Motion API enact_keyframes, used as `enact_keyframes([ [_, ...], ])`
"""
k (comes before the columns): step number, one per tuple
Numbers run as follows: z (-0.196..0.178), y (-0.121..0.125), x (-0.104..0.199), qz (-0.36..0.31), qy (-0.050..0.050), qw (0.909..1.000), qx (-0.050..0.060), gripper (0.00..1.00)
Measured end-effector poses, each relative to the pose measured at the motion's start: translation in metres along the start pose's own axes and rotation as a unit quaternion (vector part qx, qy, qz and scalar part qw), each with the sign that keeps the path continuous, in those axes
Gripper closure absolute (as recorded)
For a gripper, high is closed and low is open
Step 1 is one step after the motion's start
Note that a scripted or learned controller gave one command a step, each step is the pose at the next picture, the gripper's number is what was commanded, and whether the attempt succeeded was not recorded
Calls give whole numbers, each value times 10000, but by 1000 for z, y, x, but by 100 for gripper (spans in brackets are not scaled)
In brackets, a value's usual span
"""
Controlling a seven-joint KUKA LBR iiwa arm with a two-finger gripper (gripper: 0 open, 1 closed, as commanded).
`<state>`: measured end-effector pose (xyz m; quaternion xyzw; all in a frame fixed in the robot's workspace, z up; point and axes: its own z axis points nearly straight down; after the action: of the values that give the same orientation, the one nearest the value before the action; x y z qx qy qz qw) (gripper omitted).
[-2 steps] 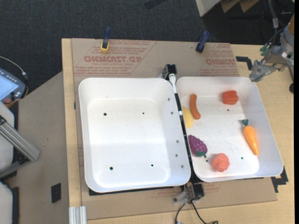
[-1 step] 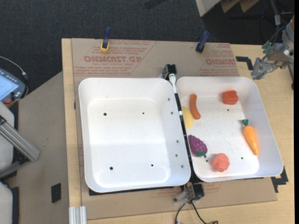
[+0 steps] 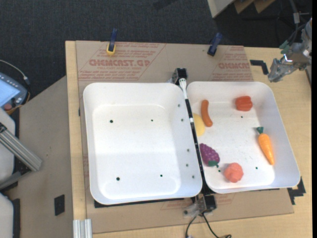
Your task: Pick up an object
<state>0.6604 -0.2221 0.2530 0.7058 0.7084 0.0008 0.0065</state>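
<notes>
The right white bin (image 3: 280, 133) holds several toy foods. An orange sausage (image 3: 206, 113) lies near its left wall, with a yellow piece (image 3: 198, 125) beside it against the divider. A red pepper-like piece (image 3: 243, 103) sits at the back. An orange carrot (image 3: 266, 148) lies along the right side. Purple grapes (image 3: 209, 154) and a red-pink fruit (image 3: 233, 172) rest near the front. My gripper (image 3: 276, 72) hangs beyond the bin's back right corner, above the bench and apart from all of them.
The left white bin (image 3: 94, 133) adjoins the right one along a black divider (image 3: 190, 128). Two clamps (image 3: 112, 43) (image 3: 215, 43) stand on the cardboard's back edge. A cable (image 3: 198, 222) trails off the front.
</notes>
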Motion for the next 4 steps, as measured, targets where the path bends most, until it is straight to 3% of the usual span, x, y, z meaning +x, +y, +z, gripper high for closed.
enact_keyframes([
  [4, -43, 3, 0, -24, -59, 10000, -71, 100],
])
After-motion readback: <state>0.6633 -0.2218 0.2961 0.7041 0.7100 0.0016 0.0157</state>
